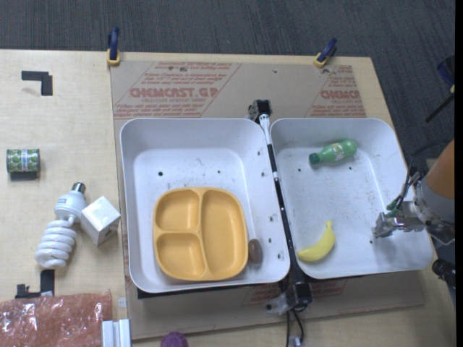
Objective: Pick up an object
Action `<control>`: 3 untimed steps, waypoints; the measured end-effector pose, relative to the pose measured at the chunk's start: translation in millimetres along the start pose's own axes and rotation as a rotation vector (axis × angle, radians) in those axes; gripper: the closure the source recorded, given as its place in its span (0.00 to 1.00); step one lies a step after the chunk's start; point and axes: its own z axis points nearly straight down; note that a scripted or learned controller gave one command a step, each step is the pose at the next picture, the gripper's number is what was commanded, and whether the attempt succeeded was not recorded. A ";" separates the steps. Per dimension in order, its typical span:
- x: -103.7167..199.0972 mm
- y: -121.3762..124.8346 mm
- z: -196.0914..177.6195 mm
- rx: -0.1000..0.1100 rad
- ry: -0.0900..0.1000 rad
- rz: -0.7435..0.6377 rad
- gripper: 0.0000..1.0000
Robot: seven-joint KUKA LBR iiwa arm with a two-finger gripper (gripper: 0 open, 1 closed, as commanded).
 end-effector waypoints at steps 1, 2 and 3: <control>0.0 0.0 0.0 0.000 0.000 0.000 1.00; -0.1 0.0 0.0 0.000 0.000 0.000 1.00; -0.1 0.0 0.0 0.000 0.000 0.000 1.00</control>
